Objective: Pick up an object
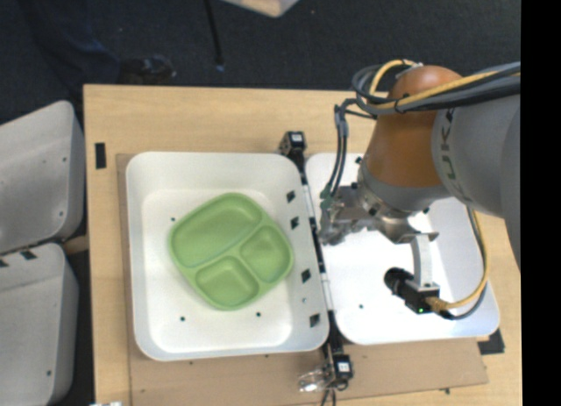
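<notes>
Green divided plate lies flat in left bin, near its centre, tilted askew. Arm hangs over right bin, wrist low by the divider between bins. Gripper well apart from plate; its grip state can't be made out.

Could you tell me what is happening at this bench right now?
A KUKA arm reaches in from the right and hangs over the right bin, near the divider between the two bins. Its gripper sits low by that bin's left edge, with nothing visibly held. A green divided plate lies flat in the left bin, untouched. The pick does not look done yet.
</notes>
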### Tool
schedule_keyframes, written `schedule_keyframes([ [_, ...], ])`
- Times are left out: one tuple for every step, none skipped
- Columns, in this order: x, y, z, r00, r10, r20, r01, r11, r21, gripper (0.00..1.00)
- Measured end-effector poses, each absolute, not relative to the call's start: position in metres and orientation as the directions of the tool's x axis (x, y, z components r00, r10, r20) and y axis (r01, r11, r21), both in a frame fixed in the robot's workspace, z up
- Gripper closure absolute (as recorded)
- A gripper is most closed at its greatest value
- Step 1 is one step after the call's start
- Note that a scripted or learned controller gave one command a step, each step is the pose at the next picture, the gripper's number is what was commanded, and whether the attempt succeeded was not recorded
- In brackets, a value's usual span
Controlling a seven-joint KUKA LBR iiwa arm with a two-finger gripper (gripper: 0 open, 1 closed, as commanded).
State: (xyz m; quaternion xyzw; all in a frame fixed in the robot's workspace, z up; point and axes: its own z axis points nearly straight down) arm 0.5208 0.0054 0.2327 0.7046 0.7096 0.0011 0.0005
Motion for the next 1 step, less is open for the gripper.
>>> schedule_keyframes([
  [0.5213, 0.0651, 0.2299, -0.008, 1.000, 0.001, 1.000, 0.008, 0.001, 1.00],
])
